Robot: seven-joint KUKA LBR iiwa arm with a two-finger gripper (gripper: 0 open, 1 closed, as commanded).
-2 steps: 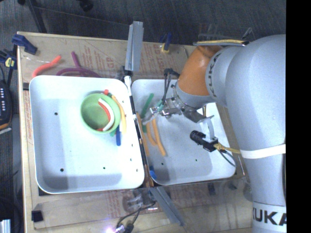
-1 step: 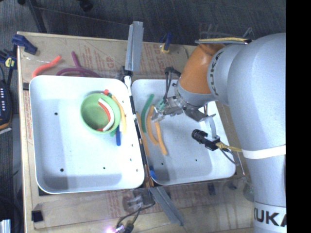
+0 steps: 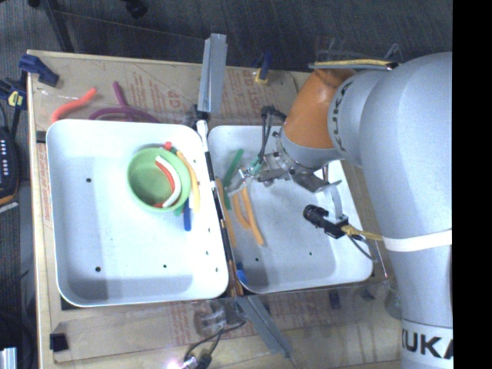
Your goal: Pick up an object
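My arm [image 3: 384, 129], grey with an orange band above the wrist, reaches in from the right and bends down over the right bin [image 3: 307, 271]. My pincer [image 3: 247, 173] sits low at the upper left of that bin, near the divider between the two bins; whether it is apart, together or clamped on anything I cannot tell, since the wrist hardware crowds that spot. A green stick [image 3: 232, 164] lies tilted just beside the pincer tip, toward the divider. Below it, orange-yellow strips [image 3: 247, 212] lie on the bin floor, running down and to the right, apart from the tip as far as can be seen. A small blue piece [image 3: 241, 274] rests at the lower left corner of the right bin. In the left bin [image 3: 115, 275], a green bowl [image 3: 146, 181] holds a red strip [image 3: 166, 172] and a white strip [image 3: 177, 189], with a yellow strip [image 3: 192, 183] along its right rim and a blue marker [image 3: 187, 220] just below.
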